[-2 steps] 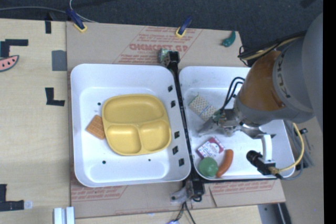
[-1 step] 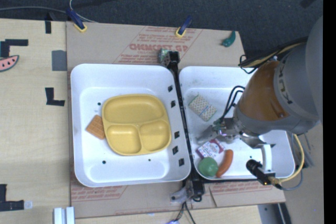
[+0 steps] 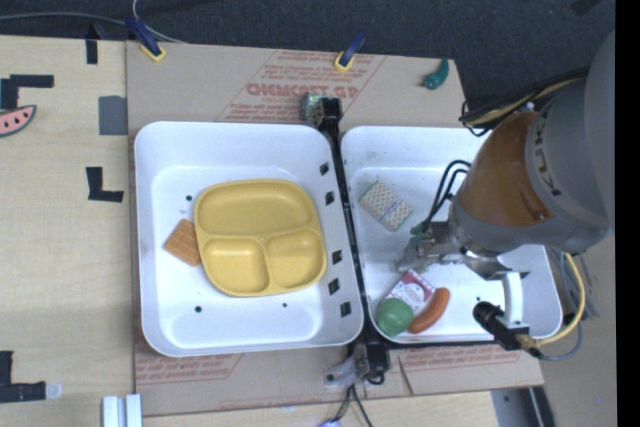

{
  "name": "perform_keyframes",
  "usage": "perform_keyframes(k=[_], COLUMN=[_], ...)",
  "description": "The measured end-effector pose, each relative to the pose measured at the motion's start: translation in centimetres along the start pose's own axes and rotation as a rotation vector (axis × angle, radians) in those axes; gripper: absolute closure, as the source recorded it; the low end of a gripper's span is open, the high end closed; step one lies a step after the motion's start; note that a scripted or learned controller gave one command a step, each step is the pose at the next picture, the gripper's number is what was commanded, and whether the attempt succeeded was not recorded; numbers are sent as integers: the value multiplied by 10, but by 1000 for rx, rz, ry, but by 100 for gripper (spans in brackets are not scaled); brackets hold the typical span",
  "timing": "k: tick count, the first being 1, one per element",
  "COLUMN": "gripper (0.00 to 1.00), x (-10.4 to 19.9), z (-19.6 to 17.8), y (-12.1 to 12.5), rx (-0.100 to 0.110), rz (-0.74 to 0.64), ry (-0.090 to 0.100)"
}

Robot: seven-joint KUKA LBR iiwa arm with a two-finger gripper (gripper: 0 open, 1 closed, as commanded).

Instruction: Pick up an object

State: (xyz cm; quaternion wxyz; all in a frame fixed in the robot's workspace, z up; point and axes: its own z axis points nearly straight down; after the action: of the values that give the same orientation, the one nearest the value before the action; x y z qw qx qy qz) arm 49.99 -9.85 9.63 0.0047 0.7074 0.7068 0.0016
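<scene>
Camera view: gripper (image 3: 418,253) hangs over the packet (image 3: 411,293) in the right bin (image 3: 365,147); its state cannot be told. Risk: crowded ball (image 3: 394,317) and sausage (image 3: 430,311) could deflect the grasp.

Two shallow white plastic bins (image 3: 160,215) sit side by side. One yellow three-compartment plastic tray (image 3: 262,237) and one orange cracker-like square (image 3: 182,242) lie in the left one. The right bin holds one green ball (image 3: 395,317), one orange-red sausage shape (image 3: 430,311), one checked pad (image 3: 385,204) and what may be one red-and-white packet (image 3: 411,292).
</scene>
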Motion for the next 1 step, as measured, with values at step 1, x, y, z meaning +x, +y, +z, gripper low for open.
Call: perform_keyframes(k=[1], gripper=[0], x=[0], z=[0], y=[0], rx=[0], rz=[0], ry=[0])
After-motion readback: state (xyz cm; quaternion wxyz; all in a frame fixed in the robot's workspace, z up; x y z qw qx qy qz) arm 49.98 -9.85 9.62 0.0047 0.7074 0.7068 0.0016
